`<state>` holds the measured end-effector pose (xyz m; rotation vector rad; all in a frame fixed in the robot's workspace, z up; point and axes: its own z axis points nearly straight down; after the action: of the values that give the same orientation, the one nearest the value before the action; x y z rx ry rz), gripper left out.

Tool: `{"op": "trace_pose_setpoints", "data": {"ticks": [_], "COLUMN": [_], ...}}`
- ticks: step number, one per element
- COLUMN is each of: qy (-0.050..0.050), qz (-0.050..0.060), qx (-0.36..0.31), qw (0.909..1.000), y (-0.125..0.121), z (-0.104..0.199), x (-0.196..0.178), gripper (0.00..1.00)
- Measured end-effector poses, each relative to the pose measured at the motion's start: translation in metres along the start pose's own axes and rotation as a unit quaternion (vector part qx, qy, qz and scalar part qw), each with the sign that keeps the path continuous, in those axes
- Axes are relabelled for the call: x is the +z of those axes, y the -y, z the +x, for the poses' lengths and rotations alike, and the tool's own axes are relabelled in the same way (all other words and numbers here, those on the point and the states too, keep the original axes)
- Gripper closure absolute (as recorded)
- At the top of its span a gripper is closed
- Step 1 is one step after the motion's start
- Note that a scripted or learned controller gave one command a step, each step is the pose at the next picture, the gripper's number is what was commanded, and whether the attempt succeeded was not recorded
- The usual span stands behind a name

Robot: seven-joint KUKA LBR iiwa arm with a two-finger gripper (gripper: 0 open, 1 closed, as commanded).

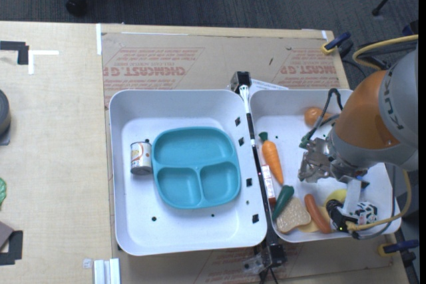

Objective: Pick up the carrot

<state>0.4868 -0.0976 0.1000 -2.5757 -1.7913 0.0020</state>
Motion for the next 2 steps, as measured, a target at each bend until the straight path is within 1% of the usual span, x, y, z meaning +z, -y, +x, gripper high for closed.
{"op": "trace_pose_setpoints", "data": {"ticks": [1,2], "qy": [0.0,0.0], "qz": [0.0,-0.001], "qx": [0.0,0.097], "qw": [1.0,0.9952], "y": [0.0,0.0085], "z": [0.0,-0.0005], "x": [0.0,0.0086], "gripper": [0.0,0.0]}}
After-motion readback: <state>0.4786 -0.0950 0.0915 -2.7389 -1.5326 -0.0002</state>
